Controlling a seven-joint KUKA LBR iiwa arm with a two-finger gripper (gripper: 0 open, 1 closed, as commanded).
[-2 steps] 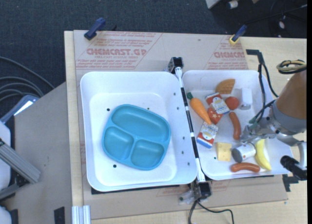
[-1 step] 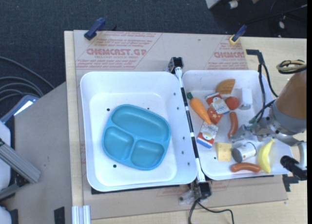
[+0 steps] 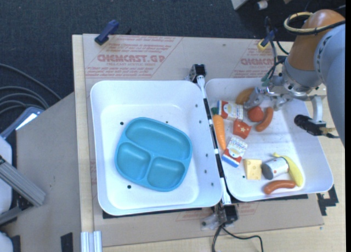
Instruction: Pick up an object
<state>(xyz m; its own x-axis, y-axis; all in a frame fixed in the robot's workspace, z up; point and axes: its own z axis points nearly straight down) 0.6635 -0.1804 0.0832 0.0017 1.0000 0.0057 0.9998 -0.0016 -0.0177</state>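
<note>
The right bin [image 3: 312,152] holds several toy foods. Among them are an orange carrot [image 3: 219,131], a red tomato [image 3: 255,114], a brown sausage [image 3: 265,120], a red box [image 3: 241,129], a white packet [image 3: 236,149] and a cheese wedge [image 3: 253,169]. There are also a grey can [image 3: 274,166], a banana [image 3: 294,170] and a second sausage [image 3: 279,186]. My gripper [image 3: 263,96] hangs low at the bin's far side, just above the tomato and beside an orange piece [image 3: 244,95]. Nothing visibly sits in it.
The left bin [image 3: 109,103] holds a blue divided tray [image 3: 153,153]. A black clamp [image 3: 198,72] sits where the bins meet at the back. The grey arm [image 3: 307,53] with its cables crosses the right bin's far corner. A red-and-white carton [image 3: 231,109] lies near the divider.
</note>
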